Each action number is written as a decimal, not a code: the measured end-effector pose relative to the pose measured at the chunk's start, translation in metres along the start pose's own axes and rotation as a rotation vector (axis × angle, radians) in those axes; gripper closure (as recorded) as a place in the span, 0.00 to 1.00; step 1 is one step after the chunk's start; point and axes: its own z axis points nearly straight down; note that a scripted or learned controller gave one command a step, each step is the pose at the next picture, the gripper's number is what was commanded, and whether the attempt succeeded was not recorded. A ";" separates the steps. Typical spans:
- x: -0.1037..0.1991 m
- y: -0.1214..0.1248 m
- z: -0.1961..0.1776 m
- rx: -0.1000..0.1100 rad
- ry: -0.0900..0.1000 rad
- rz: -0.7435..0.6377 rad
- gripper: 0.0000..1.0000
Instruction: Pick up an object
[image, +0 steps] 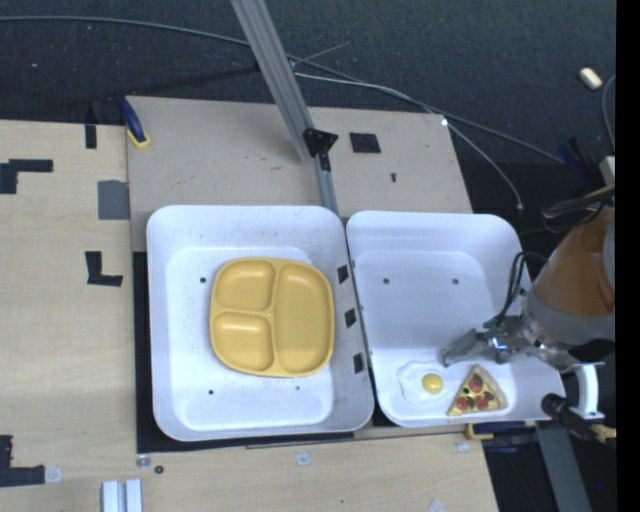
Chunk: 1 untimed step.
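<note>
A toy fried egg (424, 382) lies near the front edge of the right bin (430, 250). A toy pizza slice (477, 391) rests just to its right, in the bin's front right corner. My gripper (463, 349) hangs low over the right bin, just behind and between the egg and the pizza slice. Nothing shows in its grasp. The grey arm with its orange band (580, 275) reaches in from the right edge.
The left bin (180, 250) holds a yellow divided plate (271, 316) at its middle. A metal pole (290, 95) slants across the bench behind the bins. Cables run over the dark floor at the back.
</note>
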 end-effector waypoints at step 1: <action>0.000 0.002 -0.012 -0.005 0.000 -0.001 1.00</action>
